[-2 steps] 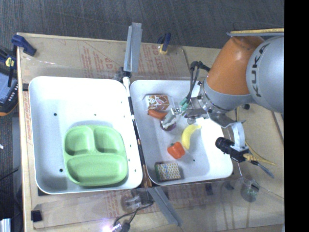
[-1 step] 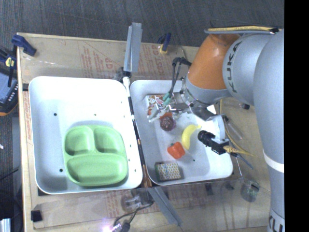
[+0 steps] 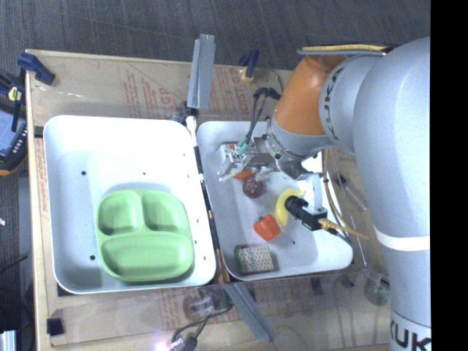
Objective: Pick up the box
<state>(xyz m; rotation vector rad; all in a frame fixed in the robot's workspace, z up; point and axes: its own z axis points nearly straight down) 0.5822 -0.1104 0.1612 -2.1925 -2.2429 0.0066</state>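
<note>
In the right bin (image 3: 333, 258), near its front edge: lying flat, a small patterned box (image 3: 255, 258), close to the front wall and apart from the other items. Just above and to its right, resting on the bin floor, an orange-red object (image 3: 268, 227). Further right, lying partly under a black attachment (image 3: 303, 213), a yellow, banana-like object (image 3: 282, 205). Toward the middle of the bin, sitting below the wrist, a dark round purplish object (image 3: 254, 188).

Over the back half of the same bin: reaching in from the right, the grey arm (image 3: 387, 145) with its orange band (image 3: 303, 101). Hovering near the back-left part of the bin, the gripper (image 3: 240, 163), well apart from the box, with nothing visibly between its fingers. Cannot tell whether standing apart or together; too small and cluttered with cables and metal parts to judge.

In the left bin (image 3: 66, 152): occupying the front portion, a green divided tray (image 3: 145, 235), with two small compartments toward the back and one wide compartment toward the front.

Under both bins: carrying them side by side, a brown bench (image 3: 131, 79). At its far-left corner, gripping the edge, a blue clamp (image 3: 35, 66); at the back edge, a second blue clamp (image 3: 251, 63).
</note>
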